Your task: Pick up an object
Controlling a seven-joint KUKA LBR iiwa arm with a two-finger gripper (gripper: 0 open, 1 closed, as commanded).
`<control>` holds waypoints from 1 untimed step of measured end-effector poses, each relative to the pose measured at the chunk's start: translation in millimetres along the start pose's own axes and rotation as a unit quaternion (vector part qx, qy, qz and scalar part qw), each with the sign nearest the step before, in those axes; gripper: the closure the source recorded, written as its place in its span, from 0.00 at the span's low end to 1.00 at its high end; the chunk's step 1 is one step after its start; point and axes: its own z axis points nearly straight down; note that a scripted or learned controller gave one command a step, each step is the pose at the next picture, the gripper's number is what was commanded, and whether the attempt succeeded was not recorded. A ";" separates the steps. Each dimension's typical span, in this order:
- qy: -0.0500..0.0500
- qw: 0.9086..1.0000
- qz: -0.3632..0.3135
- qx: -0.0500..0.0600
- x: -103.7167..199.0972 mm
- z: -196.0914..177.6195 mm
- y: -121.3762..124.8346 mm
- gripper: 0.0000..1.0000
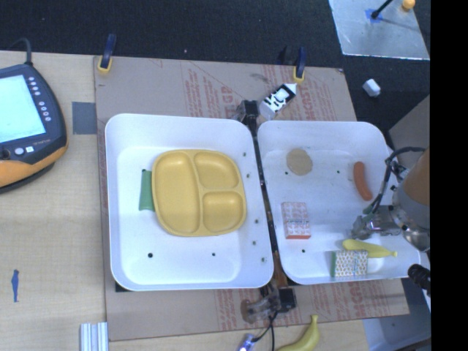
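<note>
Nearest, a banana (307,335) lies on the surface outside the bins. In the right bin (322,134), the gripper (368,225) hangs just above a yellow piece (369,248), seemingly lining up; nothing shows how the jaws stand. Beyond lies a sausage (362,180).

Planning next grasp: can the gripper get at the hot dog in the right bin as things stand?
Probably yes. The hot dog lies alone on the right bin's floor near the right wall, nothing on or against it. The gripper sits just below it, beside the yellow banana-shaped toy. The wall may crowd it.
</note>
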 end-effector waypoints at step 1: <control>0.000 1.000 0.000 -0.001 3.1 -2.6 0.3 1.00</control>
